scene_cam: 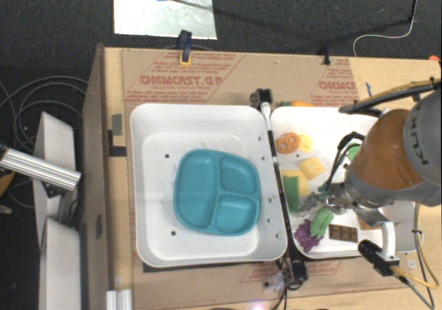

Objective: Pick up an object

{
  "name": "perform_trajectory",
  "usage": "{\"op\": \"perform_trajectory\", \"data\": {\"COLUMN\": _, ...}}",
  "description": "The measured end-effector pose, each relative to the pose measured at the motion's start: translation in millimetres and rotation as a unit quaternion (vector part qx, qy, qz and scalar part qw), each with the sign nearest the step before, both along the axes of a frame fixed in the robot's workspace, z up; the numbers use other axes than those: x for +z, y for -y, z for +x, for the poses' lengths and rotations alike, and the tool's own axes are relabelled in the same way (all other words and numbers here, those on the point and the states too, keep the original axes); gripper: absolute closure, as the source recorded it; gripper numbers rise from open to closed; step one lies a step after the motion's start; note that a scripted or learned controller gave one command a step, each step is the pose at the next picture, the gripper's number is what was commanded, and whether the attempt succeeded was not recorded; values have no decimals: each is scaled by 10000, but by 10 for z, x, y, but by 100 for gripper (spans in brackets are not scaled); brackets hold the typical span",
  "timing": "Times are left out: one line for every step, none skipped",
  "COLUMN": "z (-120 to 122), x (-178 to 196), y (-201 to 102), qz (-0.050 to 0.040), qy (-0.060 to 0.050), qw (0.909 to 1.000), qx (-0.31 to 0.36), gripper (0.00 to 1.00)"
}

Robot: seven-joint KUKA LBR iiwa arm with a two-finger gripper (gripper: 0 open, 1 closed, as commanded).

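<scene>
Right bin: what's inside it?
In the right bin: a pretzel, yellow block, green pieces, purple piece and brown bar. The arm covers its right side.

Teal divided plate (217,191) in left bin (148,129); pincer (319,199) over toy food in right bin (324,117).

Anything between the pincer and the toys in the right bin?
Nothing visible. The pincer sits low in the right white bin, right among the toys: a green leafy piece and a purple piece just below it, a yellow block above. The arm's own body hides the bin's right part.
</scene>
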State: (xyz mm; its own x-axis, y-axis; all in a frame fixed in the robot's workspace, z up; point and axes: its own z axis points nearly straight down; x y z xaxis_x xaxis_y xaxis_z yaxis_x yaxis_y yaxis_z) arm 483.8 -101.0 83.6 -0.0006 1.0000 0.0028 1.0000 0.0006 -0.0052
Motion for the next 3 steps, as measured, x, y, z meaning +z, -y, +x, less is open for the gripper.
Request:
{"op": "perform_trajectory", "data": {"z": 41, "x": 111, "y": 18, "qz": -20, "qy": 45, "qw": 10000, "qx": 0, "gripper": 100}}
{"op": "perform_trajectory", "data": {"z": 60, "x": 1570, "y": -341, "qz": -14, "qy": 109, "qw": 9999, "qx": 45, "gripper": 100}}
{"op": "perform_trajectory", "data": {"z": 36, "x": 1489, "y": -318, "qz": -14, "qy": 41, "qw": 10000, "qx": 11, "gripper": 0}}
